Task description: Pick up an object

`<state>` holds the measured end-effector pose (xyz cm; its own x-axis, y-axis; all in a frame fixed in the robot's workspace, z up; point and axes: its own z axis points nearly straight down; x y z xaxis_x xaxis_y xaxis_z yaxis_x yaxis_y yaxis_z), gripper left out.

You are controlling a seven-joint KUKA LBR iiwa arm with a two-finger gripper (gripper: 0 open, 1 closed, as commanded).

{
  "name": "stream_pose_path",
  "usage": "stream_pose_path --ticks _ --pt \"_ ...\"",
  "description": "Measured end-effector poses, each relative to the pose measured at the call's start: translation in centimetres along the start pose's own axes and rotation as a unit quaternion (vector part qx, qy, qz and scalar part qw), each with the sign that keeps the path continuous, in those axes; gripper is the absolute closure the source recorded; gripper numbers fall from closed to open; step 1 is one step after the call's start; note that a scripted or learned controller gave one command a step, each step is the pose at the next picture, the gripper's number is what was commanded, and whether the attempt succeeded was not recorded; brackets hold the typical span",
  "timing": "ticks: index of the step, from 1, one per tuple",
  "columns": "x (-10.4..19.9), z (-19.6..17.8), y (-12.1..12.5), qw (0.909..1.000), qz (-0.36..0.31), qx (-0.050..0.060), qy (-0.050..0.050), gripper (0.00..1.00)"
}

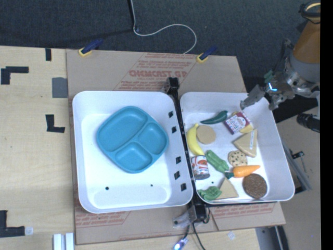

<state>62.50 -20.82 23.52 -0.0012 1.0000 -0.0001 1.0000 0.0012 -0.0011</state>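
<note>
The right bin [278, 139] holds several toy foods: a banana [193, 139], a tan round cookie [206, 135], a dark green chili [214, 118], a red packet [237, 123], a cheese wedge [247, 142], a green pickle [217, 160], a carrot [244, 171], a small can [200, 167] and a brown disc [255, 185]. My gripper [263, 98] hangs over the bin's far right corner, above and right of the red packet. Its fingers stand apart, open, with nothing between them.
The left bin [83, 155] contains a blue divided plate [132, 138]. Both bins rest on a cardboard sheet [156, 72] held by clips. A white cable [161, 33] loops behind the bins. The arm's orange band [307, 40] is at the right edge.
</note>
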Motion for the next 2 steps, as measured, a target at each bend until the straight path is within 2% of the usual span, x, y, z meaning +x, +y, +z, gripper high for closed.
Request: stream_pose_path --ticks 1,2 --pt "9.2 -1.4 -4.7 1.0 -0.003 0.001 0.001 0.0" --pt "15.8 -2.6 -11.6 1.0 -0.003 0.002 0.001 0.0"
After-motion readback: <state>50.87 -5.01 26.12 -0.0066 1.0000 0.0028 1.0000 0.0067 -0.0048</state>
